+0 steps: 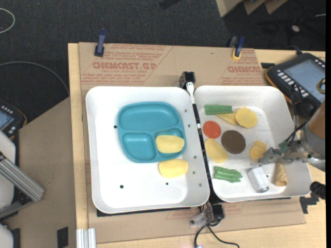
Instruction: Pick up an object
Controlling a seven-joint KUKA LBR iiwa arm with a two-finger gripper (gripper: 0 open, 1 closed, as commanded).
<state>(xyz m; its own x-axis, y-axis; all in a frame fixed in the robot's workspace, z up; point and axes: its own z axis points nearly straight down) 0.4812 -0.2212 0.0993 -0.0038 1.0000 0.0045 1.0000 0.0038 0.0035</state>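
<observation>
1. Reaching in from the right, the gripper (269, 158) sits low over the right bin (279, 99); can't tell its state.
2. Just beside it: ridged yellow piece (257, 151) on its left, white-grey cylinder (258, 179) nearer, tan cone (280, 174) to the cylinder's right.
3. Further left: brown disc (233, 141), red disc (211, 129), yellow pieces, green bean (227, 174) near, green stick (217, 109) far.
4. Left bin (103, 154): teal divided plate (147, 128) with a yellow item (169, 143) in its near-right compartment, another yellow item (173, 168) just off the plate's near edge.
</observation>
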